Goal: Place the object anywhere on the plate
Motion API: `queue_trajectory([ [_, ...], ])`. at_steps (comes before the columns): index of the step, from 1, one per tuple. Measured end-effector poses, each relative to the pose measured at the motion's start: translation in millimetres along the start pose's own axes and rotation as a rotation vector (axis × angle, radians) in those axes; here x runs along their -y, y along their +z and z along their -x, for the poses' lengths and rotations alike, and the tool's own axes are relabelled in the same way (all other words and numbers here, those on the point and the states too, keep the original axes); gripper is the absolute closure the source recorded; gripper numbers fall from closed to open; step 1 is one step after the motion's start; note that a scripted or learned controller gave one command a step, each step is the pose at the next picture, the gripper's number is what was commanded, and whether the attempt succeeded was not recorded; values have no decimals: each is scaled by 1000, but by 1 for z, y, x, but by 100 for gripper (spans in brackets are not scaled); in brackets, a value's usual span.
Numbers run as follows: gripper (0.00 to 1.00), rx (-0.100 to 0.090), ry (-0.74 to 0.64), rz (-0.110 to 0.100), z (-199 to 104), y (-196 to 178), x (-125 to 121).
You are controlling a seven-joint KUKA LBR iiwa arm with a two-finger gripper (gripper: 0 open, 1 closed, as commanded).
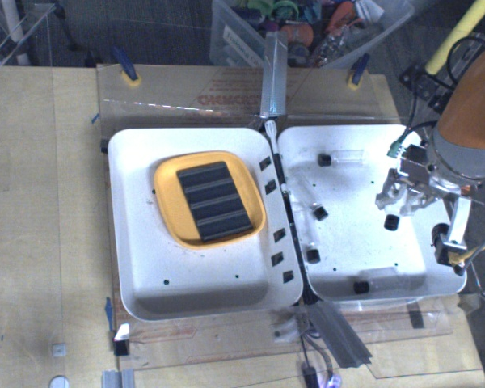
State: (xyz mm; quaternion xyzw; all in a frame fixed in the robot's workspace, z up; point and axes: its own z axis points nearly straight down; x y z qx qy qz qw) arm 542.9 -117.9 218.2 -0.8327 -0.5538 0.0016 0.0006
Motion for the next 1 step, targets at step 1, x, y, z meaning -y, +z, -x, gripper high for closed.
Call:
queue_trajectory([
  [1,0,0,0,0,0,0,0],
])
